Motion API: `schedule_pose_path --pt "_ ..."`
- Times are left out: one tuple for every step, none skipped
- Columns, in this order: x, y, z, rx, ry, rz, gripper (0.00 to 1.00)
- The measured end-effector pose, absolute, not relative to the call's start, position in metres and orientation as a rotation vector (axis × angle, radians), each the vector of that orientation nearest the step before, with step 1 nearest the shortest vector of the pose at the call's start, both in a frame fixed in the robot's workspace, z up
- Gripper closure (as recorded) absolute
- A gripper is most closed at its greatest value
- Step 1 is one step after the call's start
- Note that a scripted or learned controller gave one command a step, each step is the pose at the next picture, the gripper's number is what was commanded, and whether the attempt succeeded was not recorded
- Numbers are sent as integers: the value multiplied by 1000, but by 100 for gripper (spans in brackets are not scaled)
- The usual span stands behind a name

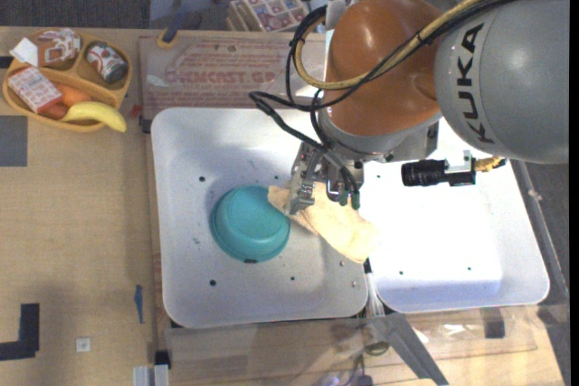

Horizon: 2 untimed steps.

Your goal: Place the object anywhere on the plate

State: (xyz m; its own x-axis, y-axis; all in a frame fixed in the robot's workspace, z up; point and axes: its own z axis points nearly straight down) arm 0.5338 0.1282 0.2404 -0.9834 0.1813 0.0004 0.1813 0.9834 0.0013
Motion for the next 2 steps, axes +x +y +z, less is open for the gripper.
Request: schedule_pose_path --pt "507 169 232 -7 -3141 -2 100" --pt "507 168 232 -7 -3142 -2 0"
